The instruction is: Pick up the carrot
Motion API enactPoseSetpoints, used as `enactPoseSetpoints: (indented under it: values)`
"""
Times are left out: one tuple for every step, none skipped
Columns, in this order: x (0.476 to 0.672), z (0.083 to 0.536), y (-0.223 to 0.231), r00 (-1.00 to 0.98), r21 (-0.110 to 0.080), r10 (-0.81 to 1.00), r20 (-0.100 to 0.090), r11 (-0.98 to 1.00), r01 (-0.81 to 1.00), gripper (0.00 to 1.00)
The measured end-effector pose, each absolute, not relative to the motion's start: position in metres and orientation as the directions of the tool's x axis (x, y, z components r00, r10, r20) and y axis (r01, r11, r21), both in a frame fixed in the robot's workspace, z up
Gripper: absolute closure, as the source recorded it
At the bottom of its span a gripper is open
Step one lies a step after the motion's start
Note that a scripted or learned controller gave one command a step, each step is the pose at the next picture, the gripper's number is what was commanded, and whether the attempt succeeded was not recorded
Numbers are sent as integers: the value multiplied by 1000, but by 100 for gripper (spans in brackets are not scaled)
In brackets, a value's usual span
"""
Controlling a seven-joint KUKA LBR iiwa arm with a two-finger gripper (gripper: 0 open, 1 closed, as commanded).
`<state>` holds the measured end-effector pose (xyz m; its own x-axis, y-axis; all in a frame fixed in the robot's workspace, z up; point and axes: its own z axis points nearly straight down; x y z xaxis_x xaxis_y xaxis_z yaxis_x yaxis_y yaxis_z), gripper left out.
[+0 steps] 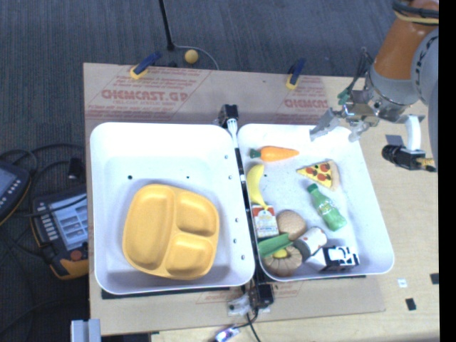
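Orange and tapered: the smooth plastic toy carrot with a small green top (276, 152) lies on its side at the upper left of the right-hand shallow white plastic bin (376, 212), green end toward the bins' shared divider, tip pointing to frame right
Pincer: the metal two-finger gripper (335, 126) hangs over the bin's upper rim at upper right of the frame, its fingers spread apart with nothing between them
Arm: the grey arm with the orange band (407, 41) comes in from the upper right corner
Step in hand: by my reading the approach; the gripper is near the carrot but apart from it, to its upper right, and the pick is not yet made
Next move calls for: a shift toward frame left and a descent, with the fingers set across the carrot's narrow width, not along its length
Crowding: a yellow curved toy banana (256, 184) lies just below the carrot's green end; a flat triangular pizza slice toy (320, 172) sits near, lower right of the tip; the carrot's upper side looks free
Surfaces: the carrot looks hard, rounded and slick, likely to roll or squirt from a poor grip; the bin floor is glossy white
Elsewhere: a green plastic bottle (326, 207) lies lower in the same bin; a matte yellow three-compartment tray (171, 229) sits in the left white bin (107, 162)
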<state>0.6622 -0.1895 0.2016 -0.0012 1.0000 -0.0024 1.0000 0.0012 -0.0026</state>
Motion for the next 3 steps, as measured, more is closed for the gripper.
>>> enactPoseSetpoints:
  values:
    - [650, 101, -164, 90, 13, 996, -5, -90, 996, 0]
    - [621, 98, -178, -47, 30, 999, 1, 47, 998, 0]
    - [641, 96, -161, 150, 20, 989, -11, -150, 988, 0]
